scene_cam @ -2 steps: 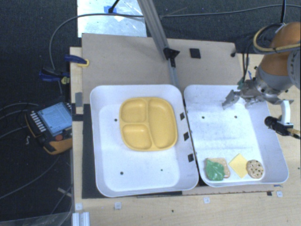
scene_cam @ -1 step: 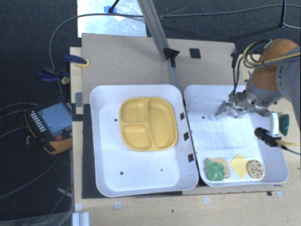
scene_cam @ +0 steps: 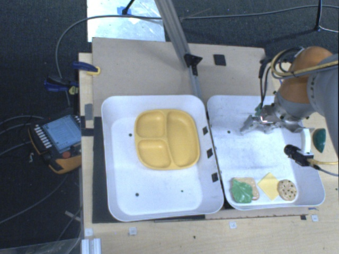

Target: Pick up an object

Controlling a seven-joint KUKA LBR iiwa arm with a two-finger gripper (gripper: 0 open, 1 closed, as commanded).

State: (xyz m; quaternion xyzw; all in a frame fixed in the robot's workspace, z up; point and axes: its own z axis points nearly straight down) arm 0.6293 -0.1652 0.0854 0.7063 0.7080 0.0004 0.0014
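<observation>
The arm's two-finger gripper (scene_cam: 253, 124) hangs over the bare upper floor of the right-hand shallow white bin (scene_cam: 228, 157), fingers spread and holding nothing. The candidate objects lie well apart from it along that bin's lower edge: a green leaf-shaped piece on toast (scene_cam: 242, 190), a yellow cheese slice (scene_cam: 268, 186) and a round speckled cookie (scene_cam: 286, 190). All three are flat and crowd the wall, so a descent could skid off one, pinch two together, or strike the rim.
</observation>
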